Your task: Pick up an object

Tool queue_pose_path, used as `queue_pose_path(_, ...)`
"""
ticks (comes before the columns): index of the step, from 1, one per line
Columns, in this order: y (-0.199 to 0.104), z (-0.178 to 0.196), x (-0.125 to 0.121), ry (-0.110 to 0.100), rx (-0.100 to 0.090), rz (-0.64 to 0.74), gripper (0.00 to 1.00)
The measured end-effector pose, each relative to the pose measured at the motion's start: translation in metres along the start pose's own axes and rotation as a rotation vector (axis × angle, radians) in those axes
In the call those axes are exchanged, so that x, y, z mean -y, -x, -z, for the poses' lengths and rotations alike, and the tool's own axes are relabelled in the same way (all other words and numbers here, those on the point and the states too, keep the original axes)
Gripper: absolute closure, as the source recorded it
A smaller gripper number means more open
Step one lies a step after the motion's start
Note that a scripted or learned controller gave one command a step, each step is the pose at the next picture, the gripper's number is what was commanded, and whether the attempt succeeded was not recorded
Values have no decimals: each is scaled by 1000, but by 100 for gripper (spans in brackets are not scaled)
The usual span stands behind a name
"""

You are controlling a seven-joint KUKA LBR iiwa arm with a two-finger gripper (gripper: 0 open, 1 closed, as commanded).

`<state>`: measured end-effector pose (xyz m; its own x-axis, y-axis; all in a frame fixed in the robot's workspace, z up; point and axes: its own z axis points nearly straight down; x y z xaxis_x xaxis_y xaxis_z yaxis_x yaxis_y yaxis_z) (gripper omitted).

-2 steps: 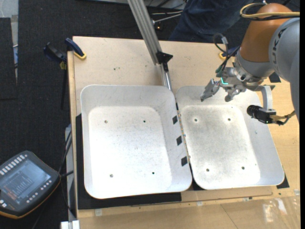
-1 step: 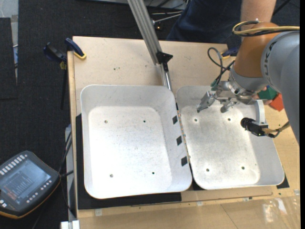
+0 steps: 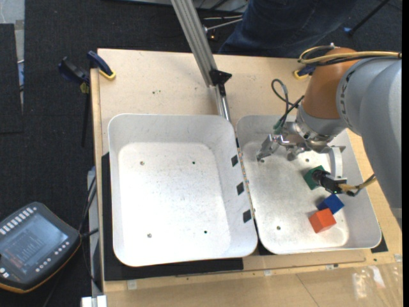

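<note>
My gripper (image 3: 275,155) hangs over the back left part of the right bin (image 3: 291,238), with its fingers spread and nothing between them. A green block (image 3: 312,177) lies to the right of the gripper, close under the wrist. Nearer the front sit a blue block (image 3: 331,204) and an orange-red block (image 3: 322,220), touching each other. All three blocks are apart from the gripper.
The left bin (image 3: 128,171) stands beside the right one, and their rims meet in the middle. A metal pole (image 3: 195,34) slants down from the back to the bins' junction. A teach pendant (image 3: 32,245) lies off the bench at the front left.
</note>
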<state>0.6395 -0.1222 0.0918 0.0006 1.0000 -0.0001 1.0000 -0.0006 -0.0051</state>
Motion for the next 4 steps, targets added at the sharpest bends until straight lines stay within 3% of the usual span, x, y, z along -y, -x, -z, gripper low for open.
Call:
queue_pose_path(1,0,14,-2,7,1,0,100)
queue_pose_path(2,2,69,7,12,2,-1,100)
queue_pose_path(4,-5,163,-5,12,1,4,100)
